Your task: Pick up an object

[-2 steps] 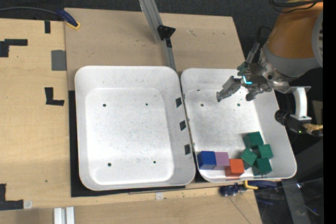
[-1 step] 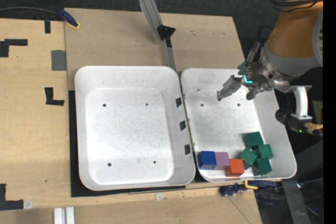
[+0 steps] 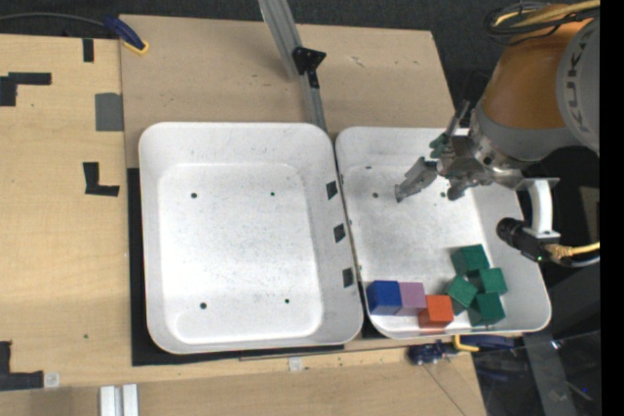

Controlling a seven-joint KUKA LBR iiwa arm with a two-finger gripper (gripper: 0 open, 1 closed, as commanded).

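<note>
The right bin (image 3: pixel 390 151) holds a cluster of blocks along its near edge. A blue cube (image 3: pixel 384 295), a pale purple block (image 3: pixel 412 295) and an orange cube (image 3: pixel 438 309) lie in a row, with several green blocks (image 3: pixel 478 283) just to their right. My gripper (image 3: pixel 433 187) hangs over the middle of the right bin, well behind the blocks. Its fingers (image 3: pixel 411 183) are spread open with nothing between them.
The left bin (image 3: pixel 156 209) lies beside the right one. A slanted metal rail (image 3: pixel 278 5) with a black clamp (image 3: pixel 309 60) crosses the bench behind the bins. The arm's orange band (image 3: pixel 526 88) and a cable plug (image 3: pixel 522 239) sit at the right bin's far side.
</note>
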